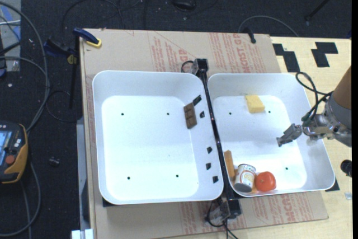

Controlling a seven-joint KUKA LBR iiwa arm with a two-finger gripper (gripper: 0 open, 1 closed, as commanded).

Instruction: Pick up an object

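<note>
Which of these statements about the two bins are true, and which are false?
1. The yellow block lies in the right bin. True.
2. The red ball lies in the left bin. False: it is in the right bin, beside the small can.
3. The brown bar lies in the left bin. True.
4. The tool touches the yellow block. False: it hangs apart from it.

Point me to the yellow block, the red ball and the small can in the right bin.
yellow block (255, 103): camera view, middle of its top face.
red ball (265, 181): camera view, middle of its rounded top.
small can (244, 176): camera view, its labelled side, lying beside the ball.
</note>
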